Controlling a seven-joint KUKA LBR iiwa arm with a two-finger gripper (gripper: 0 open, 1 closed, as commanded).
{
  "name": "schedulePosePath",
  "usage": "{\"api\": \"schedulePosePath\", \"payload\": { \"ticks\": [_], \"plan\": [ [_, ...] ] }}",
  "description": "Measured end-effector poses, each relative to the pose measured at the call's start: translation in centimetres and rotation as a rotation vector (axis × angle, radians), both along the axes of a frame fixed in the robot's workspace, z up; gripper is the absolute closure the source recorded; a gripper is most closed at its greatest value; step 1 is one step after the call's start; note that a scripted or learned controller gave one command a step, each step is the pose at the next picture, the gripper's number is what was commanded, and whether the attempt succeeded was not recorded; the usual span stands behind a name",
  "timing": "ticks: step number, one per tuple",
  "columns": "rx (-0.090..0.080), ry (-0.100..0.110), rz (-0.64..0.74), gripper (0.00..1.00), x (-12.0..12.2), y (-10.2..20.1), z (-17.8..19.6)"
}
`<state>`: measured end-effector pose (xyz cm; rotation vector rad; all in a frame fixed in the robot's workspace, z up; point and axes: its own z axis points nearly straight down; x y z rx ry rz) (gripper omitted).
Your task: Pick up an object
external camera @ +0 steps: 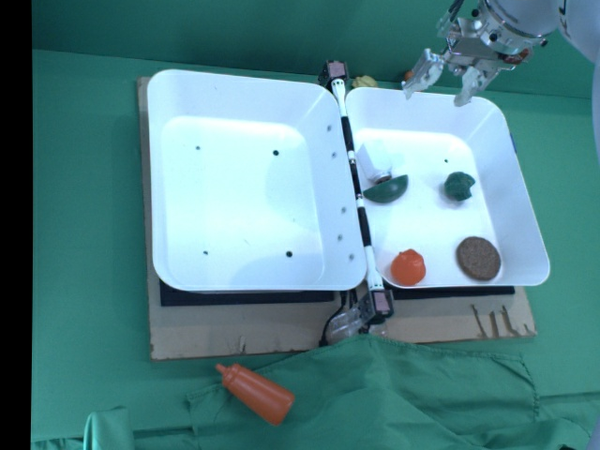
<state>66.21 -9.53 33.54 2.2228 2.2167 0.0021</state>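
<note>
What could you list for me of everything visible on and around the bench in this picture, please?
White bins: 2, side by side; left bin, right bin.
Orange round object: 1, right bin, near front.
Brown disc: 1, right bin, front right.
Dark green lump: 1, right bin, middle right.
Dark green wedge: 1, right bin, by left wall.
White object: 1, just behind the wedge.
Orange bottle: 1, lying on green cloth, in front of the bins.
Cardboard sheet: 1, brown, under the bins.
Gripper: 1, grey, open, above right bin's back edge.
</note>
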Motion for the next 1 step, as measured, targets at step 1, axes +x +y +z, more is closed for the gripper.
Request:
{"api": "schedulePosePath", "payload": {
  "ticks": [1],
  "plan": [
    [-0.002, 0.006, -0.008, 0.00, -5.10, -5.52, -5.35]
  ]
}}
